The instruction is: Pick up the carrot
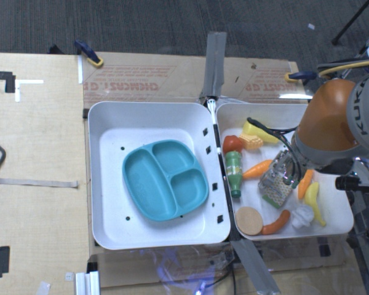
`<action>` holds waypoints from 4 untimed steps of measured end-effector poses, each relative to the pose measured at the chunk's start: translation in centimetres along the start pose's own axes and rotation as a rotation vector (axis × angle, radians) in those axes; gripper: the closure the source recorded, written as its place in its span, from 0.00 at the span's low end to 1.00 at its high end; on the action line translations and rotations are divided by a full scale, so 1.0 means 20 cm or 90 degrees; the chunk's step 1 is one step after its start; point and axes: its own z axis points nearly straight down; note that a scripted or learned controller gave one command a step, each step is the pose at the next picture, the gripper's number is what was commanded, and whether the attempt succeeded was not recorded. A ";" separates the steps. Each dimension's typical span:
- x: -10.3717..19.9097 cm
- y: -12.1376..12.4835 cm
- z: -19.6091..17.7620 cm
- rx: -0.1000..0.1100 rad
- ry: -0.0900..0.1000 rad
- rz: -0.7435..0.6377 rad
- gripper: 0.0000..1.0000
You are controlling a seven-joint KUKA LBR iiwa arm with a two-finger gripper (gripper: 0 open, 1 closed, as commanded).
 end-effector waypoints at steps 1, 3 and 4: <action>0.00 0.00 0.00 0.000 0.000 0.000 0.00; -0.26 0.29 0.00 0.004 0.000 0.273 0.00; -0.51 0.12 0.01 0.007 0.005 0.266 0.00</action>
